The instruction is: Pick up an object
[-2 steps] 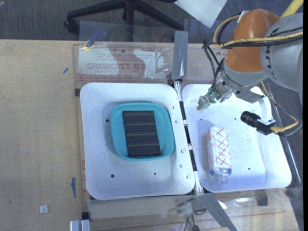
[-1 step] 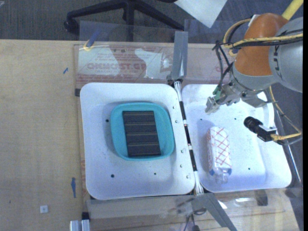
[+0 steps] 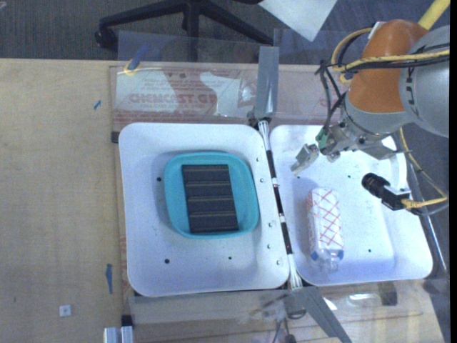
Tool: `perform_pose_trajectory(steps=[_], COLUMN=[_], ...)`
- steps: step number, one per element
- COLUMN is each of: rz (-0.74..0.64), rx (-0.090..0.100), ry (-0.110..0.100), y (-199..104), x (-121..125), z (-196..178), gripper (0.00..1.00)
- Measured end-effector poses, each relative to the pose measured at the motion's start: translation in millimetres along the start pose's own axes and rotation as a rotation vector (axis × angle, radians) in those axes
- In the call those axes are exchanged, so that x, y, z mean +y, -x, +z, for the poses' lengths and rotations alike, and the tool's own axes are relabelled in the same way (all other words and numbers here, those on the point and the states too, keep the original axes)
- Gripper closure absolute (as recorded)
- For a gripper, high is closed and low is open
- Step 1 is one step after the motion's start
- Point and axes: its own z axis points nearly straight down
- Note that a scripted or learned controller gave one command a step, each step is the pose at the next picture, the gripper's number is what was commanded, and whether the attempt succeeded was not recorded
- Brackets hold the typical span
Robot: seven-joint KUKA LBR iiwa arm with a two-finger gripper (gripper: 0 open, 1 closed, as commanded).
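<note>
Bottle (image 3: 324,220), one, with a red criss-cross label, lies lengthwise in the right bin (image 3: 407,263), nearer its left wall and front edge. One teal dish (image 3: 173,191) holding one dark ribbed block (image 3: 209,198) sits mid left bin (image 3: 143,256). The arm (image 3: 400,70) bends in over the right bin's back edge; its gripper (image 3: 305,157) hangs above the back-left corner, fingers apart, holding nothing.
</note>
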Motion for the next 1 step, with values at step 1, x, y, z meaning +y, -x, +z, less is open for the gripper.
perform_pose_trajectory(steps=[1], rz=[0.281], rx=[0.001], ry=[-0.002], y=[23.2], x=[-40.8], z=[-25.3], gripper=[0.0])
